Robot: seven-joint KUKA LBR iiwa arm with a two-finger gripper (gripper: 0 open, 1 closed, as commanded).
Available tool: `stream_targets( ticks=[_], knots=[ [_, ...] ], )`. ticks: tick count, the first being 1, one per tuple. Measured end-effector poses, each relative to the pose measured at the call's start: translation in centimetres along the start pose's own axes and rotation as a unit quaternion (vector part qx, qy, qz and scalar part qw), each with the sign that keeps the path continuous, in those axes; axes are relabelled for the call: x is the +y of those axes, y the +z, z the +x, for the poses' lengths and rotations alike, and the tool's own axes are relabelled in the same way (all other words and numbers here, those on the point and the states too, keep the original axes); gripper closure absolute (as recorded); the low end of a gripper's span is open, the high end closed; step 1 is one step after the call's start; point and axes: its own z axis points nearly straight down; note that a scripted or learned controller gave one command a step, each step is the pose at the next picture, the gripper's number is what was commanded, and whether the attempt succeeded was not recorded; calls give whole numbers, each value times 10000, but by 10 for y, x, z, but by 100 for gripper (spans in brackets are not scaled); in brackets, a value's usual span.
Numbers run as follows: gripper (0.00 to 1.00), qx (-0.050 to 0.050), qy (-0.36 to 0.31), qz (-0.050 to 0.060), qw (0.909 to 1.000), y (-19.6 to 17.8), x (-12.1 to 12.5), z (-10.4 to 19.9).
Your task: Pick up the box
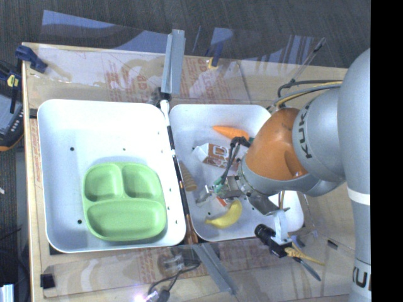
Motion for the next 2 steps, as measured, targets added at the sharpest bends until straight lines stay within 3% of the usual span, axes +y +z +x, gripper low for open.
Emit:
stream_targets(
  ticks=[1,2],
  knots=[
    [100,-19,-34,-7,10000,-10,1,-1],
    [100,-10,-1367,-12,9906,-135,-2,40]
  ],
)
